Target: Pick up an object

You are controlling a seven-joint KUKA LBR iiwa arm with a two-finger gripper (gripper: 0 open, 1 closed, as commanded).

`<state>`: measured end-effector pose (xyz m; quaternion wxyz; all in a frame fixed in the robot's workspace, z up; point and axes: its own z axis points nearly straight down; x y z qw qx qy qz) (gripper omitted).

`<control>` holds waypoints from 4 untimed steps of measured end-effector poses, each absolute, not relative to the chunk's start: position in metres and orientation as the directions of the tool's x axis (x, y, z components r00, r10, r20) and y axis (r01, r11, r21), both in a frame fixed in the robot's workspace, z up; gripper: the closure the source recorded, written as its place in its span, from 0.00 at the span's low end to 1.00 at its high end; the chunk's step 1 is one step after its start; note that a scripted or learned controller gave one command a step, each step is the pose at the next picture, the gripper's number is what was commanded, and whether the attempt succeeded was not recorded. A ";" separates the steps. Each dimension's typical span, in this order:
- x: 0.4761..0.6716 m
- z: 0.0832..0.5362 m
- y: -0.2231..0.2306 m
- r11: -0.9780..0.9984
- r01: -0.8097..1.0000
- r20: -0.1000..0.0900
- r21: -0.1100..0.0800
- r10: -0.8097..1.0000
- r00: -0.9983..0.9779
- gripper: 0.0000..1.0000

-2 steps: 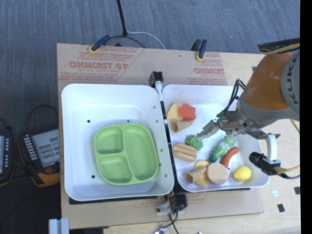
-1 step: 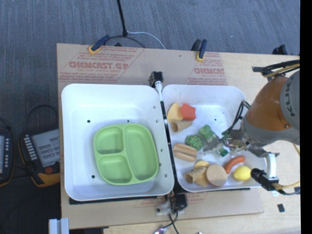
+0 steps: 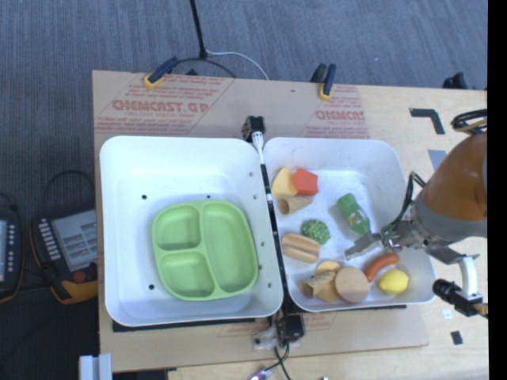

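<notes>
Camera view: slanted look down on a pale wooden bench (image 3: 198,105) with red lettering printed on it, bearing two shallow white bins side by side.
Left bin (image 3: 127,172): smooth white plastic, rounded corners; holds a light green divided plate (image 3: 206,249) with three compartments, matte and rounded-square in outline.
Right bin (image 3: 372,161): same white plastic; holds a loose cluster of toy foods.
Toy foods, upper group: a pale yellow rounded piece (image 3: 283,182) touching a glossy red-orange block (image 3: 306,182); a tan cone-like piece (image 3: 291,204) just below them.
Green bottle (image 3: 352,214): cylindrical, long axis running from upper left to lower right.
Broccoli (image 3: 315,230): small, bumpy, dark green.
Hot dog bun (image 3: 300,248): tan, oblong, long axis roughly left to right.
Lower group: a tan round piece (image 3: 352,284), a lumpy beige piece (image 3: 322,282), a yellow lemon (image 3: 394,281), all near the bin's front wall.
Sausage (image 3: 379,265): orange-red, slim, long axis tilted lower left to upper right, between the round piece and the lemon.
Arm (image 3: 455,192): grey with an orange band, entering from the right.
Gripper (image 3: 366,246): metallic, low over the right bin, pointing left, just above the sausage and below the bottle; whether it is parted or closed cannot be told, and nothing is seen held in it.
</notes>
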<state>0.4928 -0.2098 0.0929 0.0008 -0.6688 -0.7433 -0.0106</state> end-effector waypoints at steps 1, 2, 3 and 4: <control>0.488 0.091 -0.198 0.466 0.885 -0.020 0.010 0.885 -0.466 0.00; 0.490 0.091 -0.160 0.815 0.579 -0.026 0.004 0.579 -0.815 0.00; 0.492 0.103 -0.159 0.815 0.579 -0.029 0.008 0.579 -0.815 1.00; 0.497 0.133 -0.182 1.000 0.018 -0.002 0.000 0.018 -1.000 1.00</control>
